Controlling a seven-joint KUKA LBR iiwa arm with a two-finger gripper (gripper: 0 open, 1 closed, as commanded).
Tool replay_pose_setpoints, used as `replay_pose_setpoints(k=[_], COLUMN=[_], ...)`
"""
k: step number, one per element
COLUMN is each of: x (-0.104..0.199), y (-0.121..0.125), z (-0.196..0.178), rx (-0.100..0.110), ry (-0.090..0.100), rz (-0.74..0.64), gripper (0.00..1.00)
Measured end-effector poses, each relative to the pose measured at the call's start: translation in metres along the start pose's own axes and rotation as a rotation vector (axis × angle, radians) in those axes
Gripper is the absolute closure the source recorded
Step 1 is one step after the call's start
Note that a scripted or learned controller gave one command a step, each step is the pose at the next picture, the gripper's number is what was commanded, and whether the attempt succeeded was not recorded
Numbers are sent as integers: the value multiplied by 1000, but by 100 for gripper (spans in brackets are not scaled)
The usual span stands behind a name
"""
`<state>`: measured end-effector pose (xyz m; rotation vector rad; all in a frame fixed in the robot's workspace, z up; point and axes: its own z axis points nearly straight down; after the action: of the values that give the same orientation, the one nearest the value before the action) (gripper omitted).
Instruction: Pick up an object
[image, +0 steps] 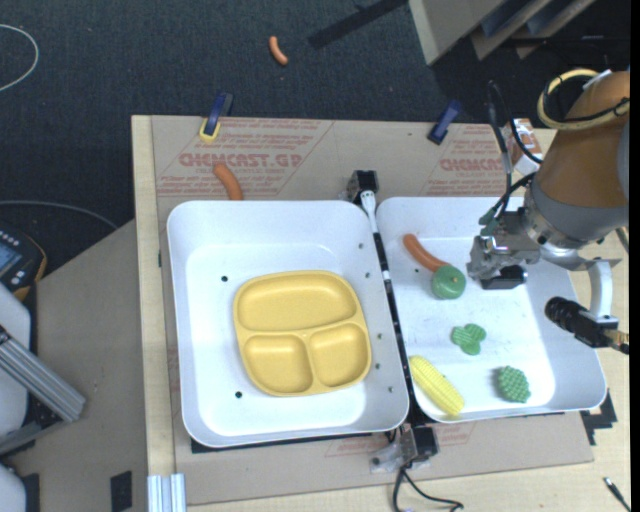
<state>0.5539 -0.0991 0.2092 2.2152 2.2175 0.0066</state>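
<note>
My hand (492, 262), grip unreadable, hovers just right of the round green plastic ball (448, 283); I should centre over it before descending.

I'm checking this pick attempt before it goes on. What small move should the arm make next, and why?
Probably a short shift of the pincer toward the left bin, then down. It sits in the right bin just beside the round green ball, which lies against the orange carrot, and nothing shows between its tips. Centring over the ball first looks safest.
</note>
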Motion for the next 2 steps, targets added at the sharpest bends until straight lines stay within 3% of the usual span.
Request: replay_pose_setpoints(k=[1, 2], x=[0, 19], y=[1, -10], z=[-17, -5], rx=[3, 11], ry=[0, 4], rz=[0, -1], gripper=[100, 100])
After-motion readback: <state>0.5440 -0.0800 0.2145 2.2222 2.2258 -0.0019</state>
